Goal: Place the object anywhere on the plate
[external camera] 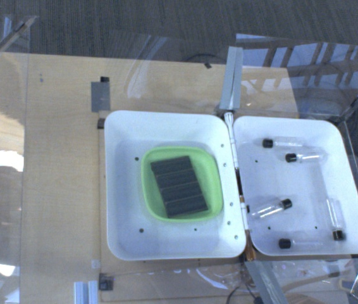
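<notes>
A square lime-green plate point(148, 181) sits in the middle of the left white bin point(119, 233). A dark grey ribbed block point(179, 187) lies on the plate, turned slightly off square. The right white bin point(356, 233) holds several clear vials with black caps, all lying flat and apart from each other. One vial point(280, 143) is at the back, another point(303, 158) lies just below it, and a third point(271, 208) rests near the bin's middle. Others lie along the front and right side.
A grey metal post point(232, 81) stands behind the seam between the two bins. A small grey bracket point(101, 95) is fixed on the wooden bench behind the left bin. Clear panels throw reflections across the bench.
</notes>
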`<action>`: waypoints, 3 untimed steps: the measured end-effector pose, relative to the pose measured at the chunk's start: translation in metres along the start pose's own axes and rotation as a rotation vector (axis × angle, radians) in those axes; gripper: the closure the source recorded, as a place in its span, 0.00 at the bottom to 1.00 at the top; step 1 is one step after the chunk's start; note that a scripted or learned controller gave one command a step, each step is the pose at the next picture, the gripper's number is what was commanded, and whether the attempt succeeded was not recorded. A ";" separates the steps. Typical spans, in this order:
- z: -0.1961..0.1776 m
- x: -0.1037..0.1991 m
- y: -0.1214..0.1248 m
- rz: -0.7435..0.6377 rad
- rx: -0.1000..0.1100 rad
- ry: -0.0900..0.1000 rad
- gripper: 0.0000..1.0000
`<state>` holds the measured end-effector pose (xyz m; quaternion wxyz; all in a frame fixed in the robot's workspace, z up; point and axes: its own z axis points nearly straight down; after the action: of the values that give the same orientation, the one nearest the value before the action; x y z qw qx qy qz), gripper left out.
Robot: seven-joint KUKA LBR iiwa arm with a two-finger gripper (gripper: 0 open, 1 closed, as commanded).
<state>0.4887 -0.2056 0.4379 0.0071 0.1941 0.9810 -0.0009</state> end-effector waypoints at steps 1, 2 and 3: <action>0.000 0.000 0.000 -0.229 0.000 0.000 0.00; 0.000 0.000 0.000 -0.480 -0.001 0.001 0.00; -0.001 -0.002 0.002 -0.620 0.000 -0.001 0.00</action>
<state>0.4914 -0.2049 0.4385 0.0070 -0.1142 0.9934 -0.0030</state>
